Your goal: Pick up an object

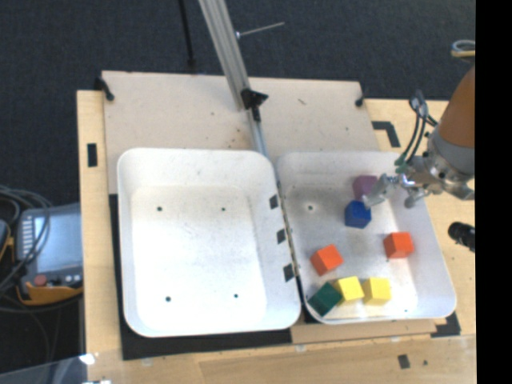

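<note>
While the arm (456,126) reached in from the right, we saw the claw (398,189) low over the right bin (432,294), beside the purple block (366,185) and above the blue block (358,214); we couldn't tell its grip state. Orange, yellow and green blocks lay nearer the front.

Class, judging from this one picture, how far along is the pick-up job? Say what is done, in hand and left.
Done: the tool is over the right bin, beside the purple block and above the blue block. In hand: nothing visibly; every block rests on the bin floor. Left: grasp one block and lift it.
</note>
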### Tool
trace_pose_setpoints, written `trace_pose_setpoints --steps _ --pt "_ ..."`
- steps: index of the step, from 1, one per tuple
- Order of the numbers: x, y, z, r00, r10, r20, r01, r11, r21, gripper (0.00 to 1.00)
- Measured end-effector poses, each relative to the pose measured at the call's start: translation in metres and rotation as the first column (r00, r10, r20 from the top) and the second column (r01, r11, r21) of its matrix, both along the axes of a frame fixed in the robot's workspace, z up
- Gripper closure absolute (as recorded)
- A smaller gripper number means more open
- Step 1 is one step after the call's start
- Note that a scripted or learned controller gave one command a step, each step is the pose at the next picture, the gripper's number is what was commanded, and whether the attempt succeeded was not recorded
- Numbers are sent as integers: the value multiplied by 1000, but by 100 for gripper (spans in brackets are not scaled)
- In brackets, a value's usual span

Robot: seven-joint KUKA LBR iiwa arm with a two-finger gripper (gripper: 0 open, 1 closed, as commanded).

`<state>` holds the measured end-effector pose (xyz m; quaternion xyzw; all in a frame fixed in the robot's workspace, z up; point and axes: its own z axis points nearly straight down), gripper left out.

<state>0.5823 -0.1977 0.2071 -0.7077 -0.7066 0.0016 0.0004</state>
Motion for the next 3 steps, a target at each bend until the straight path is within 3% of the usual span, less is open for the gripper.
trace_pose_setpoints --steps 1,2,3 --pt "-5 5 -45 1000 0 -1 0 1000 1 0" --pt "-3 4 -31 1000 -4 8 4 1000 0 100" --pt "-10 5 18 1000 -1 10 1 1000 -1 100"
